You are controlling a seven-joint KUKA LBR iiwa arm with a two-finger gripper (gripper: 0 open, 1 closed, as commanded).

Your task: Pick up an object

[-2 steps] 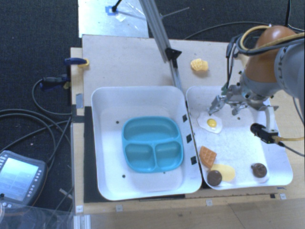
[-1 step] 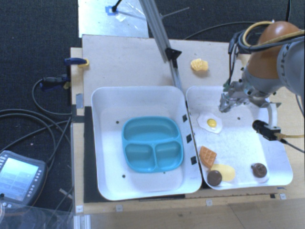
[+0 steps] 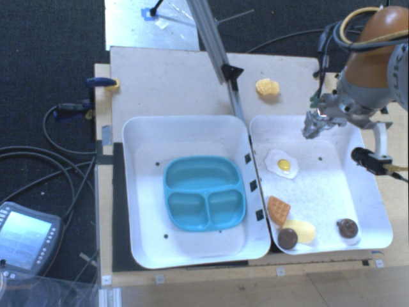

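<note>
- Along the lower edge of the right bin (image 3: 367,200), at the lower right of the frame, sit a dark round piece (image 3: 348,228), a yellow lump (image 3: 302,231) and a second dark round piece (image 3: 287,238) touching the lump, with a small waffle (image 3: 278,208) just above them.
- In the left bin (image 3: 144,190), mid-frame, a blue divided plate (image 3: 204,192) lies flat.
- Further up the right bin a toy fried egg (image 3: 282,165) lies by itself, well apart from the lower cluster; it looks like the nearest thing to pick.
- The gripper (image 3: 314,124) hangs over the upper edge of the right bin, up and to the right of the egg, with nothing seen in it; whether it is open or closed I cannot tell.
- A yellow toy (image 3: 268,87) rests on the bare board beyond the bins, at the upper middle.
- Risks, as I judge them: the egg is flat and thin, so a grasp may slide over it or scrape the bin floor. A descent from here would land on bare floor beside the bin's wall. Among the crowded lower pieces, a neighbour could be knocked aside.
</note>
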